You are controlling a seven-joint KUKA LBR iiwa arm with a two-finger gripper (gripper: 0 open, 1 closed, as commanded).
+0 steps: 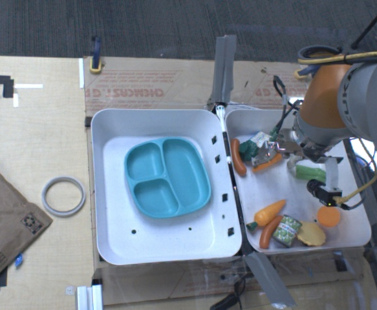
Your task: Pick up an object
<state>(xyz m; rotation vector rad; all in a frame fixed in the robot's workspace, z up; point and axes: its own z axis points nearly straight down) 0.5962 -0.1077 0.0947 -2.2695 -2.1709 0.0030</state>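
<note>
My gripper (266, 149) is low in the right bin (356, 234), near its upper left part. It sits among a dark green item (249, 150), a pale crumpled item (260, 138) and an orange carrot piece (270, 162) just below it. A red sausage (238, 157) lies to its left along the bin wall. Whether anything is held cannot be made out. Further forward lie a carrot (269, 211), another red sausage (269, 232), a green packet (286, 231), a yellow piece (312, 235), an orange ball (328, 217) and a green piece (310, 171).
The left bin (110, 237) holds a blue divided plate (167, 177). A grey divider post (224, 70) rises between the bins. On the bench to the left lie a tape ring (63, 195) and a brown cardboard box (4, 221). Cables hang beside the arm's wrist (333, 192).
</note>
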